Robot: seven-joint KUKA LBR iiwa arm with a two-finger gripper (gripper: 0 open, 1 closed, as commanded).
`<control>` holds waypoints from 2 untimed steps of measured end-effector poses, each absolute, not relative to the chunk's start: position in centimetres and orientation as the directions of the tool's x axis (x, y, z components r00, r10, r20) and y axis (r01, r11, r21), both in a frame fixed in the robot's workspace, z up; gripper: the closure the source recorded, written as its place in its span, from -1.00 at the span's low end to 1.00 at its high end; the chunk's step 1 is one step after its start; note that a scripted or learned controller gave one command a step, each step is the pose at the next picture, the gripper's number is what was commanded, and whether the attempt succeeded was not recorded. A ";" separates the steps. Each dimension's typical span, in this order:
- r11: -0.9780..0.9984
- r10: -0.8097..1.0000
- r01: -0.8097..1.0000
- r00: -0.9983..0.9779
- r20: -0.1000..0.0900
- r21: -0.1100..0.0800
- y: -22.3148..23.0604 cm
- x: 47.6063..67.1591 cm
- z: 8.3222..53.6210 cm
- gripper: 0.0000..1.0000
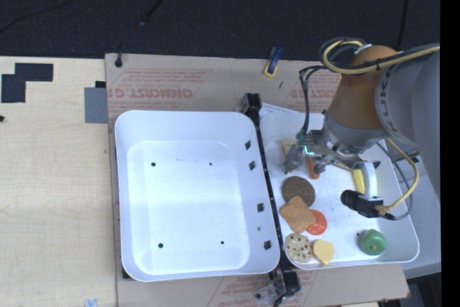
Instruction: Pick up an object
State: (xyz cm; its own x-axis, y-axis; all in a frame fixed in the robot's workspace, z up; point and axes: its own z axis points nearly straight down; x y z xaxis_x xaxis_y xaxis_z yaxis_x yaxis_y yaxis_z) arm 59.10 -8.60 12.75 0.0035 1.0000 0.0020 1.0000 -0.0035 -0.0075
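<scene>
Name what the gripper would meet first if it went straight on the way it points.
The gripper points down into the right bin. Straight on, it would probably meet the small orange piece beneath it, or the bin floor beside it; depth is unclear from this slant.

- White bins: 2, namely left bin [187, 183] and right bin [345, 230].
- Small dark dots [153, 165] on left bin floor: 4.
- Brown round disc [297, 190]: 1.
- Tan toast-like slice [295, 213]: 1.
- Red round slice [318, 224]: 1.
- Pale dotted cracker [297, 248]: 1.
- Small yellow round piece [324, 251]: 1.
- Green fruit [371, 242] with stem: 1.
- Blue-and-yellow clip [272, 62]: 1.
</scene>
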 end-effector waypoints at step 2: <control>-0.006 1.000 1.000 0.006 0.002 -0.006 -9.5 55.2 9.7 1.00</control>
